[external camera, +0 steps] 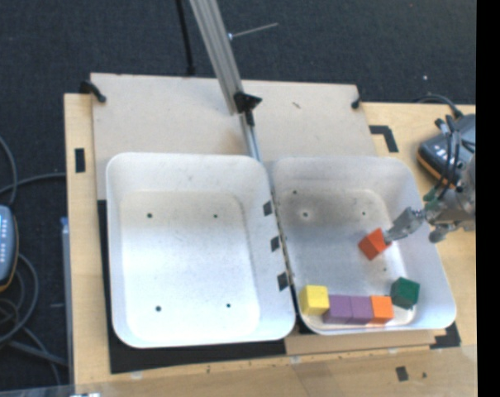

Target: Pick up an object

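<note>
two shallow white bins sit side by side on the counter [80,222]. the left bin [126,180] shows a few small dark specks on its floor. a slanted aluminium rail [216,44] comes down from the top toward the seam between them.

the right bin [332,176] has five blocks, one of each colour. along its near wall lie a yellow block [316,298], a purple block [351,308] that looks longer than the others, and an orange block [382,307], the three touching in a row. a green block [405,291] sits just beside the row's right end. a red-orange block [372,244] stands apart from them, further up, tilted on its corner.

the claw [405,223] reaches in from the right with its tip touching or just beside that red-orange block; whether it is spread or pressed together i cannot tell, and the block is not clearly pinched.

the block looks small, light and rigid with flat faces, so i'd guess it suits a grip across two opposite faces, though the tilt might let it twist or slip away.
</note>
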